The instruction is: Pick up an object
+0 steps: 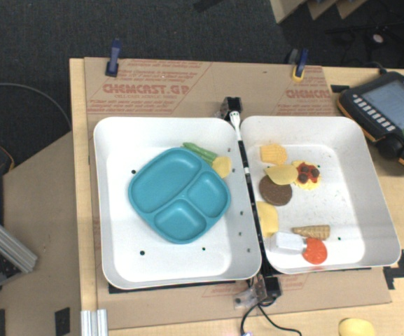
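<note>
white bins (117, 257), two side by side mid frame on cardboard (89, 187). left bin has a teal tray (178, 196) with a green bit (200, 150) and a yellow piece (222, 165) at its upper right edge. right bin (370, 187) holds the pickable stuff, bunched on its left half: orange cracker (272, 152), brown disc (276, 192) with a pale chip (281, 175) overlapping it, red-yellow item (307, 174), yellow block (267, 219), cone (311, 232), white piece (290, 242), red piece (315, 252). jaws: i can't tell, so no call on opening or hold. nothing lifted yet, i judge. i'd go for the red-yellow item, as it sits a bit apart from the rest; come straight down, avoid the bin wall. writing: red "chemcast" print on cardboard at top, repeated at upper right; smaller lines unreadable. pendant (384, 110) at right edge, screen text too small.
</note>
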### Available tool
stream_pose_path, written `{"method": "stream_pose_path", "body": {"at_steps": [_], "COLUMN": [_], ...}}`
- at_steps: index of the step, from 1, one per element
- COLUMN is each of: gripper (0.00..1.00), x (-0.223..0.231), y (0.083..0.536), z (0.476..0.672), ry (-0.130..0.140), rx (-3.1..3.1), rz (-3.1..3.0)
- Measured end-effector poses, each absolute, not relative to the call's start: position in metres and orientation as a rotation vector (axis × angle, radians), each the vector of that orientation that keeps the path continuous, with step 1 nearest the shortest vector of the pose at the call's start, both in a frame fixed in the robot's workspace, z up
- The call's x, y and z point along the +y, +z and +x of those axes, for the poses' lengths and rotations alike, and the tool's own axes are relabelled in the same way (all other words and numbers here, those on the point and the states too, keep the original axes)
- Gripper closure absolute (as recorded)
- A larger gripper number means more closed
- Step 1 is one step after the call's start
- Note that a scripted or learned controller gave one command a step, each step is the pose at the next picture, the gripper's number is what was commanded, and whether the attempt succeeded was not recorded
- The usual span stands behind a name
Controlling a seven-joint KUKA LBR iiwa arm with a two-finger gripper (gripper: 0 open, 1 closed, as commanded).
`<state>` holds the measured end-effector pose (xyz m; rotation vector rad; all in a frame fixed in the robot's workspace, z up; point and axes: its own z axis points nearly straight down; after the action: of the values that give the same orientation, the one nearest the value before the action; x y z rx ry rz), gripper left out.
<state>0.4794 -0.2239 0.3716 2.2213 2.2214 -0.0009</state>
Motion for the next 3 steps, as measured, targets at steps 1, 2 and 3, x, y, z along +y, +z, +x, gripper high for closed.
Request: {"method": "stream_pose_path", "body": {"at_steps": [1, 2, 3], "gripper": [1.00, 1.00, 1.00], "x": [-0.224, -0.224, -0.224], "y": [0.345, 0.319, 0.385], "z": [0.479, 0.479, 0.480], "ry": [-0.002, -0.002, 0.005], "rx": [2.223, 2.223, 2.215], "rz": [2.224, 2.223, 2.213]}}
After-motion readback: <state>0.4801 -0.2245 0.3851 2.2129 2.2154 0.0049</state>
